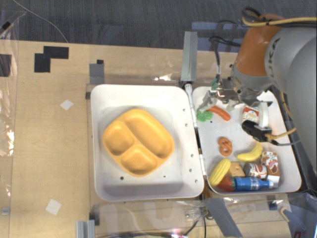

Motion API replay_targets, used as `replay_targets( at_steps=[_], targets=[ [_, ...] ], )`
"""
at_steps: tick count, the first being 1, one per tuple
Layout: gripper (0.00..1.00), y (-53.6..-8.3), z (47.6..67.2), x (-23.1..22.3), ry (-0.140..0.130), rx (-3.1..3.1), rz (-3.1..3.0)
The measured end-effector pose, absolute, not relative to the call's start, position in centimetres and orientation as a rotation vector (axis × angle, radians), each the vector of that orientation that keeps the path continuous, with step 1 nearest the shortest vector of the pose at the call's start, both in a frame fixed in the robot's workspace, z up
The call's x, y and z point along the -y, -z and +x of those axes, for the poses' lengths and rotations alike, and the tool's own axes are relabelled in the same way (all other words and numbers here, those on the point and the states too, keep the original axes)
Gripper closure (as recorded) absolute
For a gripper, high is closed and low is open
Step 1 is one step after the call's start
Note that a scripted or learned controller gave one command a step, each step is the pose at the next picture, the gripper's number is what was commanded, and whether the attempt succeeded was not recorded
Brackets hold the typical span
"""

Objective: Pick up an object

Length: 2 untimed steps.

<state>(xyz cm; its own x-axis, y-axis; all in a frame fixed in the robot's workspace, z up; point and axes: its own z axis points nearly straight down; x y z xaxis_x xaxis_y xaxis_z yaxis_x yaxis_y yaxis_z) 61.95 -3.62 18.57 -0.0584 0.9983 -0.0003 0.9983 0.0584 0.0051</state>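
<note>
Left bin [99, 182]: holds yellow three-compartment tray [138, 141], smooth rounded plastic, tilted diagonally. Right bin [292, 180]: toy carrot [216, 113] with green top near back left corner; pretzel [225, 145] mid-bin; banana [250, 153] beside it; corn cob [219, 171], blue bottle [251, 184], small cans and cartons clustered along front edge. Gripper [214, 97] low over back of right bin, just above carrot; whether open or closed, cannot tell. Nothing visibly held.
</note>
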Motion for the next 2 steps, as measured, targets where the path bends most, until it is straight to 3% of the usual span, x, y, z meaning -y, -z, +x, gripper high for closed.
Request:
replay_targets(
  at_steps=[1, 2],
  targets=[
    [0.0, -18.5, 59.8, -4.2, -0.004, -1.947, 2.465],
    [0.0, -24.6, 64.7, -4.2, -0.013, -2.012, 2.405]
  ],
)
